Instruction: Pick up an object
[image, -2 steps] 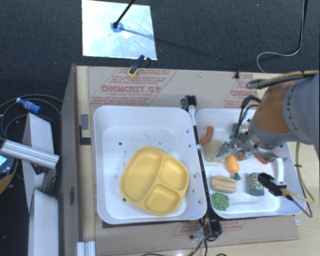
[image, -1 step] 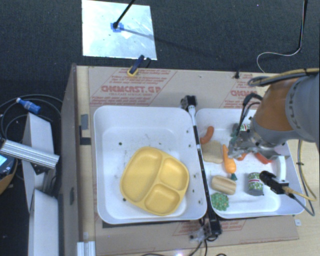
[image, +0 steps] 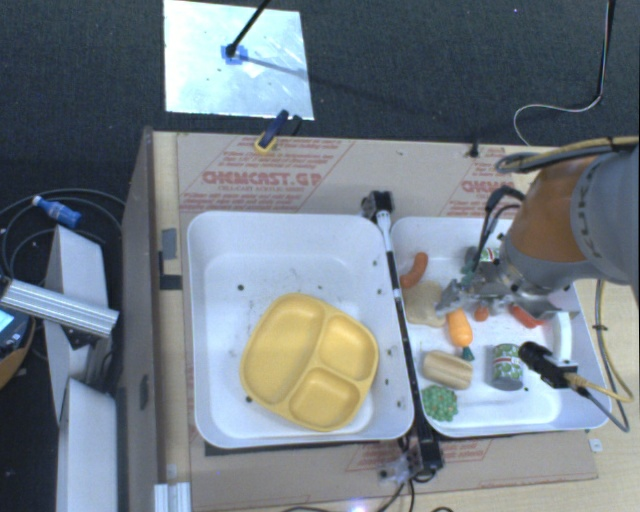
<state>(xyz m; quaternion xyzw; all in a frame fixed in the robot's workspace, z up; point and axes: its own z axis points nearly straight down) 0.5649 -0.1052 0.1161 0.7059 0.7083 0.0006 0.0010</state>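
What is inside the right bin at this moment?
A sausage, a carrot, a bread roll, a green broccoli piece and a can lie in the right bin. The arm covers its back right part, so anything under it is hidden.

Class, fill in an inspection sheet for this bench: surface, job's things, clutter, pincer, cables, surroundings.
Surface: white left bin and right bin, side by side on printed cardboard.
Job's things: sausage, carrot, bread roll, green can and broccoli, all in the right bin.
Clutter: yellow divided plate in the left bin.
Pincer: low over the right bin, near the carrot.
Cables: thin black cable looped at upper right.
Surroundings: dark carpet, silver sheet beyond the bench.
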